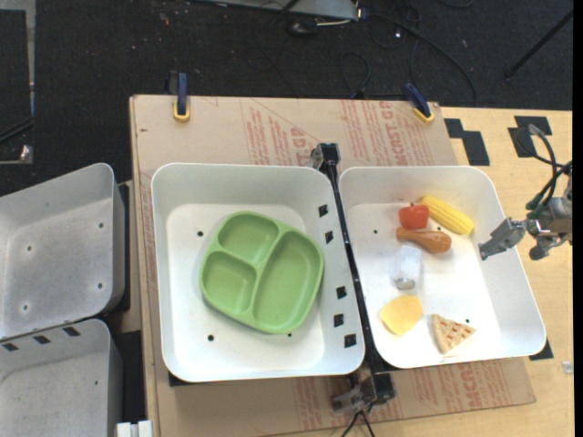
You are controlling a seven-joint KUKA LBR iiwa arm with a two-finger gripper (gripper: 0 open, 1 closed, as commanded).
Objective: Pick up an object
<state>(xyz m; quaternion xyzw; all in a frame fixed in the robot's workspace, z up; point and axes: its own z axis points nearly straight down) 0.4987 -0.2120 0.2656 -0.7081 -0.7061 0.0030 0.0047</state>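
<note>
Cardboard sheet (273, 126) under two white bins (173, 244), dark cabled floor (273, 44) beyond.

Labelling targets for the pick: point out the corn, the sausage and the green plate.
corn (449, 214): camera view, middle of the yellow cob.
sausage (424, 239): camera view, middle of its brown body.
green plate (293, 276): camera view, floor of its largest compartment.

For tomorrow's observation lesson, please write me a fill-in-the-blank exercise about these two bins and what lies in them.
1. The green plate lies in the ___ bin.
2. The plate has ___ compartments.
3. The tomato touches the ___.
4. The gripper hangs at the right bin's ___ edge.

Missing: left; three; sausage; right
</note>
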